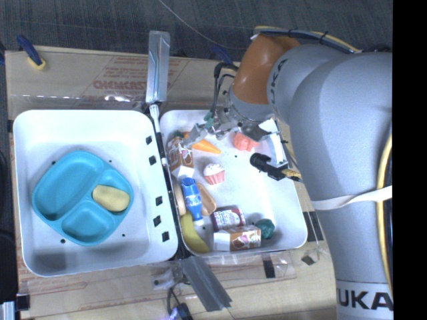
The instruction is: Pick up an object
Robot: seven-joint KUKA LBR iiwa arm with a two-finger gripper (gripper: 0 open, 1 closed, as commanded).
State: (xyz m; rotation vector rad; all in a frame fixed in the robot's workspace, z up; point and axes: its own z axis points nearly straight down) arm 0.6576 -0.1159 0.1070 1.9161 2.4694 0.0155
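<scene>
Two bins [27,132] in front of you: your gripper [212,124] hangs over the right one's far end near the orange carrot [207,147], but whether it's grabbing anything, can't tell.

One fixed camera above the tabletop [80,79] | looks down at a slant | both bins in frame | arm [333,132] fills right side, perhaps nearest lens.

Blue divided plate [72,199] lying in left bin [40,129], yellow lump [111,197], possibly potato, sitting at its 3 o'clock. Blue clamp [31,52] gripping cardboard [100,79] at 11 o'clock.
</scene>
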